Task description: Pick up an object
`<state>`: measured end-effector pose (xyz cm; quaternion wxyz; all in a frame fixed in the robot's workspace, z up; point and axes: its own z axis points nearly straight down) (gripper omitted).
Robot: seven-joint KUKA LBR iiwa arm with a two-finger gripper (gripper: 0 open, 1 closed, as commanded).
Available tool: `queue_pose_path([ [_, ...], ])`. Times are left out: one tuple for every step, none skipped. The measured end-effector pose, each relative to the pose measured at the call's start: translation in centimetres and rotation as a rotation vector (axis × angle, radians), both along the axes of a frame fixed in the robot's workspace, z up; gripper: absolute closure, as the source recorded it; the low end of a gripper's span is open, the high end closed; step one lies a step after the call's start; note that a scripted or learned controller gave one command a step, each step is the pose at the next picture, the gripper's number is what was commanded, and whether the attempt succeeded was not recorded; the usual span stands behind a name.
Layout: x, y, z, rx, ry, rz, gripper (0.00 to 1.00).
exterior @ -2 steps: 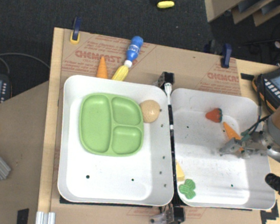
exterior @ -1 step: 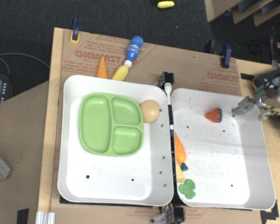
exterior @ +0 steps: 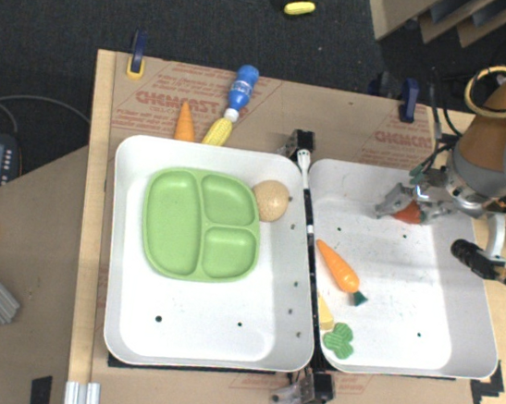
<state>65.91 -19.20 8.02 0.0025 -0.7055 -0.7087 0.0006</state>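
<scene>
While two white bins sit side by side, the left bin (exterior: 124,318) carries one green divided plate (exterior: 201,225) and one tan ball (exterior: 271,200) touching the plate's upper right corner. Beyond that bin's far rim lie one small orange carrot (exterior: 185,123), one yellow corn piece (exterior: 217,131) and one blue-capped bottle (exterior: 242,90). Along the right bin's (exterior: 429,343) left side lie one orange carrot (exterior: 338,267), a yellow wedge (exterior: 323,313) and a green leafy piece (exterior: 338,340). At its far edge the gripper (exterior: 405,207) hangs low over a small red object (exterior: 408,212), fingers spread to either side; whether they grasp it I cannot tell.
</scene>
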Motion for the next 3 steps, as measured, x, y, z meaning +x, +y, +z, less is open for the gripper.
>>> queue_pose_path([
  [0.0,-0.2,0.5,-0.002,-0.003,-0.003,0.00],
  [0.0,-0.2,0.5,-0.002,-0.003,-0.003,0.00],
  [0.1,-0.3,1.6,-0.005,-0.006,-0.002,1.00],
])
